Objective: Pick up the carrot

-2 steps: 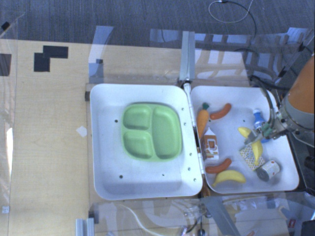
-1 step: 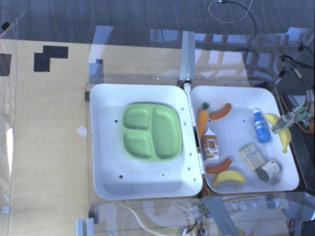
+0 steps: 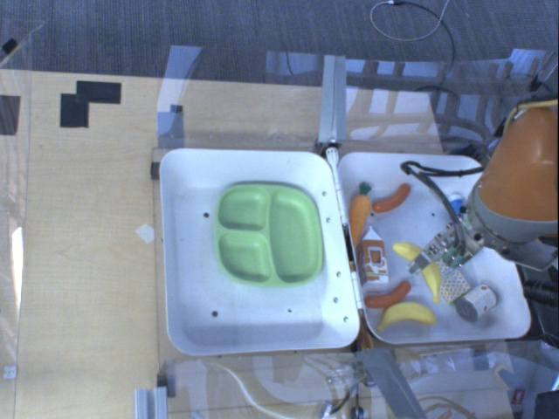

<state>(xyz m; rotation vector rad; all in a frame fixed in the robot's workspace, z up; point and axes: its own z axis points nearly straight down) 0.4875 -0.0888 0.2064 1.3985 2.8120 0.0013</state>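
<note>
While the smooth orange tapered carrot (image 3: 358, 219) lies in the right shallow white plastic bin (image 3: 511, 321), close against its left wall, its long axis runs almost straight up and down the view, with the green leafy top at the far end and the narrow tip toward the near side. Just beside it sits a small white carton (image 3: 374, 258). The tool (image 3: 444, 250) hangs well to the carrot's right above curved yellow bananas (image 3: 419, 262); whether it is apart or together, I cannot tell.

A robotics lab: a pale wooden bench (image 3: 87, 234) edged with clear plastic panels (image 3: 393, 103) bears two white bins (image 3: 253, 339), loose cables (image 3: 419, 11) trail over grey carpet (image 3: 218, 16) beyond, and black marker shapes (image 3: 87, 101) sit far left.
</note>
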